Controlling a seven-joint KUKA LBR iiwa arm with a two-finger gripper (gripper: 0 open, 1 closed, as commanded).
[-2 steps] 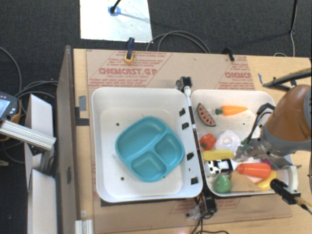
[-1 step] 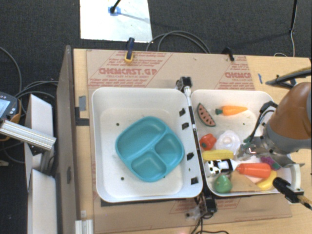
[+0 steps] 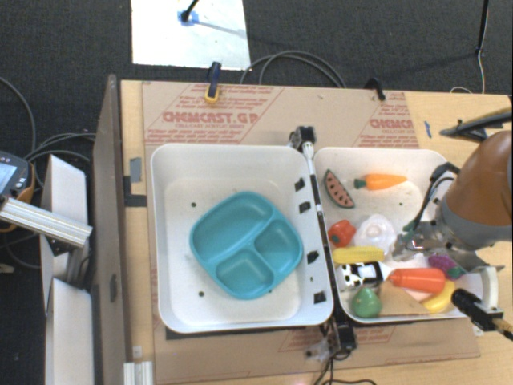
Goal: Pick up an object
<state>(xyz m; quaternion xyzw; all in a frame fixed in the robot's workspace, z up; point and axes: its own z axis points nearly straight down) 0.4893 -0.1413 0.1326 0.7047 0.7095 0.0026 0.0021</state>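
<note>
Two white bins share the bench, and in the right bin point(image 3: 417, 163) the gripper point(image 3: 409, 243), its grasp impossible to judge, hangs over toys so crowded, orange carrot point(image 3: 417, 279) beside yellow corn point(image 3: 358, 255), that a pinch could slip or nudge neighbours.

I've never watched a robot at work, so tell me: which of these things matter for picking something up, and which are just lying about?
Part of the job:
gripper
right bin
carrot
watermelon slice
tomato
corn cob
green pear
banana

Just lying about:
left bin
teal divided plate
clamps
cables
</note>
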